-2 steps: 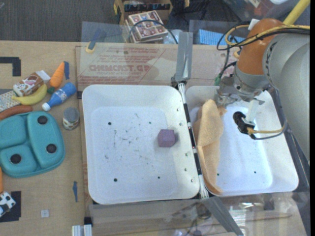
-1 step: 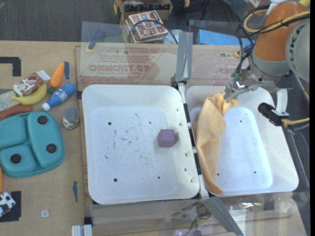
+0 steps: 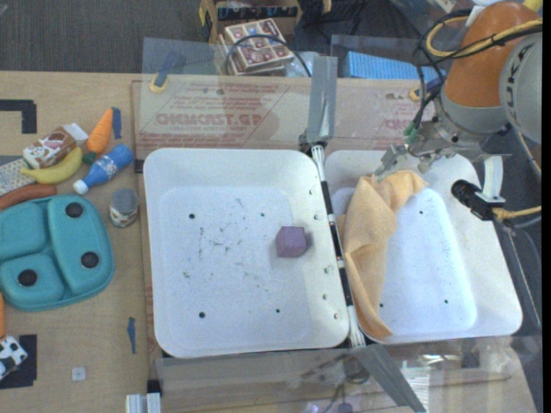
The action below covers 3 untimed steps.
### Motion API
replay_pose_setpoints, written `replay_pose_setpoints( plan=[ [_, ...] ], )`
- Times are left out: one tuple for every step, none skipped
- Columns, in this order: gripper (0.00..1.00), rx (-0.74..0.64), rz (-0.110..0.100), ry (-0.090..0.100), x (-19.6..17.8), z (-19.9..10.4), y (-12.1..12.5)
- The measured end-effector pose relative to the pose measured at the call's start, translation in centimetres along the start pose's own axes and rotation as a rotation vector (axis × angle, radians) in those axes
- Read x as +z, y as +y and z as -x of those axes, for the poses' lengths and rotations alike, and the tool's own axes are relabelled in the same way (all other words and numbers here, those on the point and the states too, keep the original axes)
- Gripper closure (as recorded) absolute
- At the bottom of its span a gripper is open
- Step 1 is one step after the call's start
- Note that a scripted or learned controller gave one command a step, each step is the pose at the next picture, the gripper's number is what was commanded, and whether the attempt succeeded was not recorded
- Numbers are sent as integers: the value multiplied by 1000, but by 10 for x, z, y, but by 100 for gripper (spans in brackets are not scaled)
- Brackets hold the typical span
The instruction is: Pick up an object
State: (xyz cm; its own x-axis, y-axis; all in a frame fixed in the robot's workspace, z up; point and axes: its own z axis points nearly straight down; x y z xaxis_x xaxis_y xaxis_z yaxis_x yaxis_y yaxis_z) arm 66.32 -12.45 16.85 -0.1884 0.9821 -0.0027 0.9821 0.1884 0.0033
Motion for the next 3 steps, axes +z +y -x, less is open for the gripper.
replay_pose_setpoints(
  plan=[
    [0, 63, 0, 1, 73, 26, -9],
    [100, 64, 3, 0, 63, 27, -9],
    [100, -211, 1, 1, -18, -21, 3]
  ],
)
